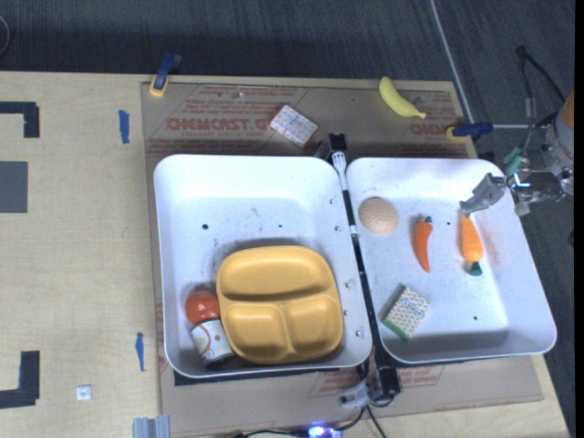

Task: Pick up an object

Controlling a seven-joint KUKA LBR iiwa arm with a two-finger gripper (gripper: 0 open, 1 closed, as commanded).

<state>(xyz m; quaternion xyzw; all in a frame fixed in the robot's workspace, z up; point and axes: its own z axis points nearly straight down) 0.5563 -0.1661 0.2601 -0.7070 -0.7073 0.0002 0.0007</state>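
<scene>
Two carrots in the right bin (538,322), one carrot (470,241) just below the claw (481,194), thinner carrot (422,242) to its left, claw's grip impossible to tell, nothing visibly held, beige ball (378,214) farther left.

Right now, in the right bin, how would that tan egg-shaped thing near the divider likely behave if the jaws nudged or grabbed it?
The tan egg-shaped thing looks rounded and smooth, so it would probably roll when nudged, likely toward the divider beside it. Its curved sides give little flat surface, so it might squirt out of a pinch. It lies apart from the nearer carrot, so a roll may not disturb that.
</scene>
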